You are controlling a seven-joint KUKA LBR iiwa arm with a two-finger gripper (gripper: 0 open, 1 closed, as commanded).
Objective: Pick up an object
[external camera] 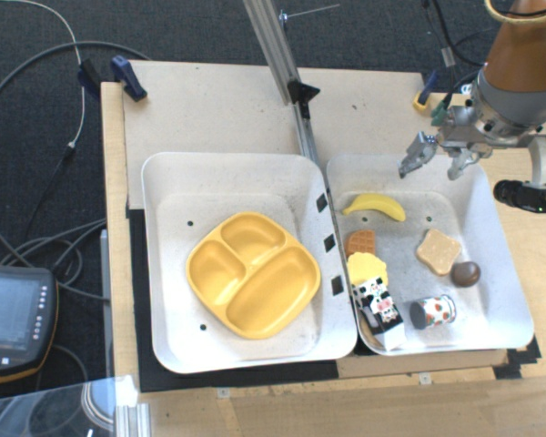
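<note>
My gripper [439, 159] hangs over the far edge of the right bin [505, 271], its two fingers spread open with nothing between them. Below it in that bin lie a yellow banana [375, 207], a small brown waffle [361, 242], a slice of toast [438, 250], a dark brown ball [465, 273], a red and white can on its side [433, 312], and a yellow, white and black toy box [373, 297] along the left wall. The banana lies left of and nearer than the gripper.
The left bin [164, 198] holds a yellow divided plate [253, 273]. A metal rail [278, 53] runs down between the bins. Blue clamps [127, 76] sit at the bench's far corners. Cables and a pendant [14, 315] lie left of the bench.
</note>
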